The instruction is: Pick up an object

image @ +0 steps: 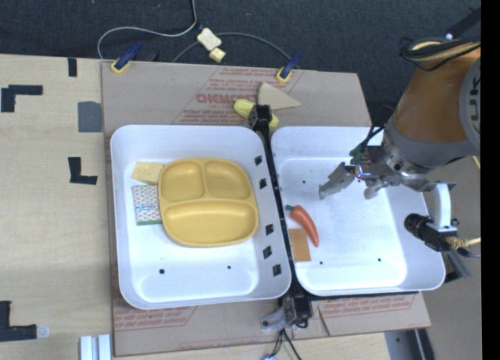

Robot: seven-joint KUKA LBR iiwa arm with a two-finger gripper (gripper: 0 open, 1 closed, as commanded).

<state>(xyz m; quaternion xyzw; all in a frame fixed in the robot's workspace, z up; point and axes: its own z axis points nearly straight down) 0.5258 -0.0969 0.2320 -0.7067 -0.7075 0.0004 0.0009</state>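
Two white bins, left (125, 272) and right (422, 276): smooth moulded plastic look, faint sheen on the rims. Yellow divided tray (209, 202) in the left bin: matt plastic, smooth. Beside it, at its left edge, a pale yellow sponge-like block (146, 171), rough-textured, and a small printed packet (145, 204) (paper or foil, cannot tell). Red-orange pepper (305, 224) in the right bin: glossy, plastic-looking. Brown card piece (300, 245) below it: matt. Under the bins, a cardboard sheet (328, 89), matt brown, red print. Worktop (47, 257): pale wood grain, matt. Arm (433, 112): orange band satin-smooth; hand (355, 179) grey metal, dull.
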